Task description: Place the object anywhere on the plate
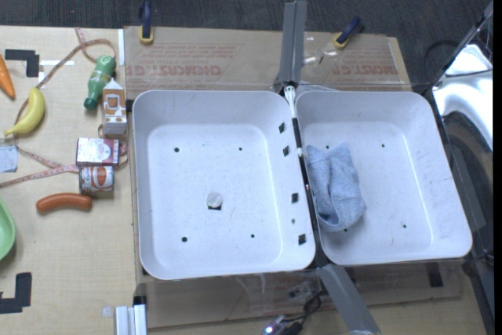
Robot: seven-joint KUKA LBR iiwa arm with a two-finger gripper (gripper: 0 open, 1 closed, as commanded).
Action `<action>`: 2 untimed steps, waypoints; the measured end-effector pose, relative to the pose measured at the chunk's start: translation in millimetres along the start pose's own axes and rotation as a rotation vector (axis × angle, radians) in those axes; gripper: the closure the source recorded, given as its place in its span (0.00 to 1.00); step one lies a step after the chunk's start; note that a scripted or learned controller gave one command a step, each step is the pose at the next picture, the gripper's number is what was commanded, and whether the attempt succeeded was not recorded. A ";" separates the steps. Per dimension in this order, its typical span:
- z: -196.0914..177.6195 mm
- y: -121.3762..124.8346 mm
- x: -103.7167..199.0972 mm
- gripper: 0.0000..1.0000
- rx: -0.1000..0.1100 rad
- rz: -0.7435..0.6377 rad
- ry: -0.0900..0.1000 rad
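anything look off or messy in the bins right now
The grey cloth lies crumpled against the left wall of the right bin, bunched rather than flat. The left bin holds a small pale object. Nothing looks spilled or damaged.

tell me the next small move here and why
Probably reach in over the left bin and stop above the small pale round object. It lies alone on that bin's floor, ungrasped, so it needs picking up before any placing. The grey cloth lies crumpled in the right bin beside the dividing wall, so passing above it seems wise.
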State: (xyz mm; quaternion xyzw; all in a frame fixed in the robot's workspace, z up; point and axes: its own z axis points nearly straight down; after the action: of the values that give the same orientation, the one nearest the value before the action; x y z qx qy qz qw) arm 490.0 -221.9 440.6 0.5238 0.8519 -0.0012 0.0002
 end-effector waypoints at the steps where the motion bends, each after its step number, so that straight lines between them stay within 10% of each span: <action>1: 0.1 11.3 -6.4 1.00 0.000 0.019 0.000; 2: -0.1 19.4 -10.7 1.00 0.000 0.041 0.000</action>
State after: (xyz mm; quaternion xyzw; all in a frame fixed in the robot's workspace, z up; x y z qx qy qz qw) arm 512.1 -222.6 440.6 0.5413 0.8409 -0.0014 0.0004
